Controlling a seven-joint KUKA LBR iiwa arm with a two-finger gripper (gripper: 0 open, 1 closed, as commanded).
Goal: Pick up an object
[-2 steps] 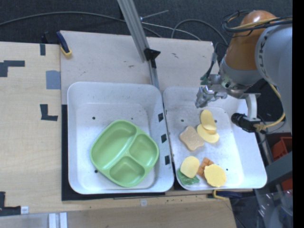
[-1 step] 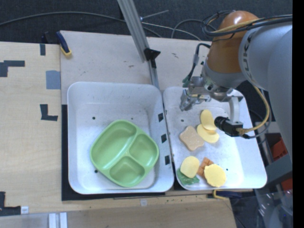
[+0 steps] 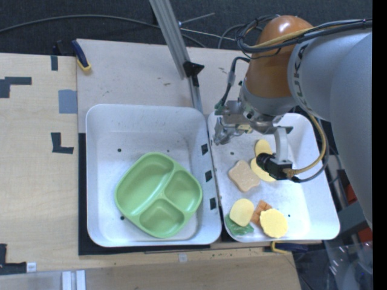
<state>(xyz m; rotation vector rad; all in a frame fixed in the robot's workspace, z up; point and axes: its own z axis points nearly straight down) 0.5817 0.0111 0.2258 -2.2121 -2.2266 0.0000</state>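
Gripper [image 3: 225, 128] sits low over the right bin's [image 3: 314, 219] upper-left corner; its grip state cannot be told, and nothing is seen in it. Toy food lies in that bin: a bread slice [image 3: 243, 175] at centre, 2 yellow pieces [image 3: 242, 211] near the front wall. Left bin [image 3: 106, 122] holds 1 green divided plate [image 3: 159, 194].

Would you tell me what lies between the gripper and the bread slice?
In the camera view, only bare white bin floor separates the gripper from the bread slice.

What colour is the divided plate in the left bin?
Light green plate, seen in the camera view.
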